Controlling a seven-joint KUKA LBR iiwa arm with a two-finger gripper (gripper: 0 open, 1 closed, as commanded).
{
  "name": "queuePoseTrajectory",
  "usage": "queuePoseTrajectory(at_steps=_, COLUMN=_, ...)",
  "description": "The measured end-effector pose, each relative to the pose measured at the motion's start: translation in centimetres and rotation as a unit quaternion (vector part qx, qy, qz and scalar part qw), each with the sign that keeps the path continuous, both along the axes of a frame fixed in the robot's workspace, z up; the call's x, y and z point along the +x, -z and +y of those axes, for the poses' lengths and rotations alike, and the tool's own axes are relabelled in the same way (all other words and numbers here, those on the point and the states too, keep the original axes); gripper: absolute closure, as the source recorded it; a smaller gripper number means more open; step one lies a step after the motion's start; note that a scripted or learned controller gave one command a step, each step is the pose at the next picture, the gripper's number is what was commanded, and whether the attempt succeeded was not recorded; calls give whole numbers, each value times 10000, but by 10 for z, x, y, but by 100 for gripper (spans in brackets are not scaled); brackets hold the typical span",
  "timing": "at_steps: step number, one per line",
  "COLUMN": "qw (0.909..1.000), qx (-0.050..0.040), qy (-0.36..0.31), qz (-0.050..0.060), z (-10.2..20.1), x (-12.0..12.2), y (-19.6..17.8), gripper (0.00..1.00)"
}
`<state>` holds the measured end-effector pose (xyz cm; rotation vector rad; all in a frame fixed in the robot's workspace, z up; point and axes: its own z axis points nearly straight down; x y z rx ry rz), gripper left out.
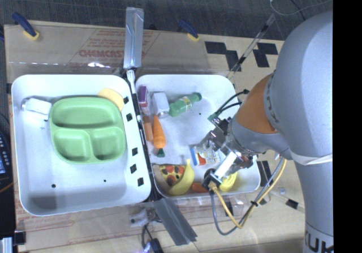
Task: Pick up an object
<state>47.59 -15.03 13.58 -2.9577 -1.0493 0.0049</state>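
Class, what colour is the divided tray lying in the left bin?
Light green. The divided tray shows clearly in the camera view, inside the left bin.

Printed in faded red on the cardboard sheet [102,48] behind the far edge of the left bin [25,150]: a word beginning "CHEMCAS", its end cut off by the grey clamp [133,37], with smaller lines above it too blurred to read. At the picture's bottom right, on the arm's base [317,238], white letters "KU", the rest out of frame. On the small packet [205,154] near the right bin's [186,81] near edge, print too small to read.
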Motion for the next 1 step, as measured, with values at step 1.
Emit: queuePoseTrajectory(at_steps=1, qw=9889, qx=-1, qy=1489, qz=10, z=-4, x=2, y=-22, gripper=0)
